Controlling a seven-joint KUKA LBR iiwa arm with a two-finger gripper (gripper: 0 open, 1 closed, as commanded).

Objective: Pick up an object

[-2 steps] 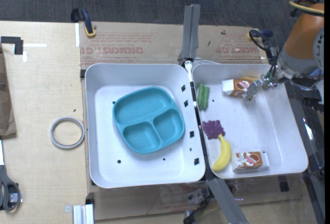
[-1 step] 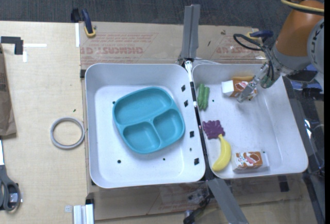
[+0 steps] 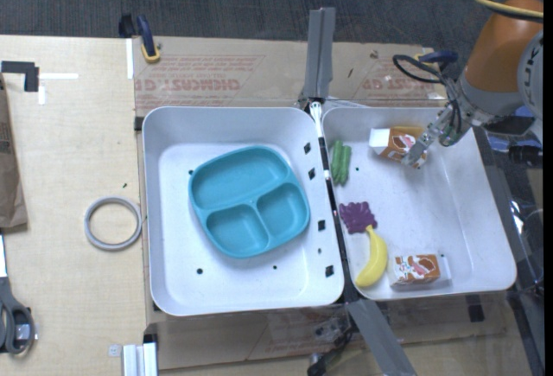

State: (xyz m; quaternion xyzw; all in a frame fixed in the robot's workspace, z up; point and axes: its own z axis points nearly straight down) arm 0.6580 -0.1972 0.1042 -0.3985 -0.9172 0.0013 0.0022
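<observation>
The gripper [image 3: 421,154] reached in from three o'clock and hung at the twelve o'clock end of the right bin [image 3: 484,219], its tip against the orange snack packet [image 3: 399,143], evidently the chosen target; whether it gripped the packet I cannot tell. The other candidates lay well apart toward six o'clock: banana [image 3: 373,258], purple grapes [image 3: 356,215], and a second packet [image 3: 418,270].

The divided tray [image 3: 249,212] lies in the left bin [image 3: 164,219]; banana [image 3: 373,258] in the right bin [image 3: 479,219].
</observation>
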